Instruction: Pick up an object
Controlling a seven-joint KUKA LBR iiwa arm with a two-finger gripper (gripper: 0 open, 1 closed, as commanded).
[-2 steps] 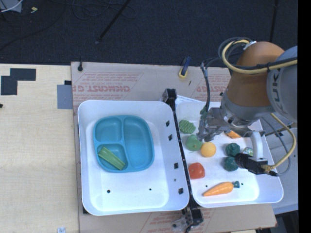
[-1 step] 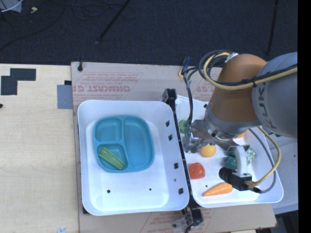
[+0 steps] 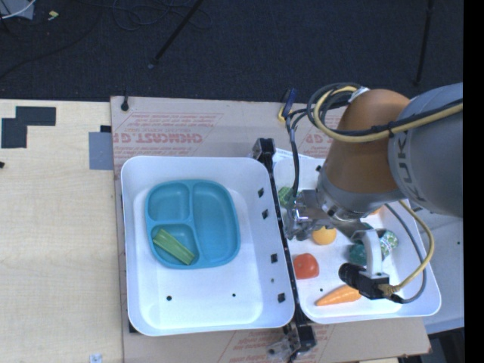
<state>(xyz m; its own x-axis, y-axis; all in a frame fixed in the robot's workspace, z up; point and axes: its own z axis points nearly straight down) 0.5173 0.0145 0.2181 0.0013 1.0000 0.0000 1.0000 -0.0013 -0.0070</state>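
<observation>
Red print on the near edge of the cardboard (image 3: pixel 198 119) under both bins is too small to read. Next comes the right bin (image 3: pixel 321 280), where the things to pick lie. An orange toy carrot (image 3: pixel 338 296) rests at 6 o'clock, nearest the camera. Just beyond it, at about 8 o'clock, sits a red rounded piece (image 3: pixel 305 265), apart from the carrot. A teal thing (image 3: pixel 355 253) near the bin's middle is half covered, so its shape is unclear. A shiny green thing (image 3: pixel 388 242) toward 3 o'clock is likewise cut off by the arm (image 3: pixel 432 150).

A yellow-orange ball (image 3: pixel 324 236) lies near 9 o'clock, just beside the gripper (image 3: pixel 300 219), which hangs low over the bin's left side. The wrist masks it, so I cannot tell whether it is open or closed. A green scrap (image 3: pixel 285 197) at 10 o'clock peeks out by the bin wall, too hidden to name. The arm covers the bin's far half.

In the left bin (image 3: pixel 197 293), a blue divided plate (image 3: pixel 213 212) sits toward 12 o'clock, with a green pod (image 3: pixel 174 246) in its 7 o'clock compartment. Farthest off, the cardboard carries red lettering (image 3: pixel 162 137), upside down — it seems to read CHEMCAST GP.
</observation>
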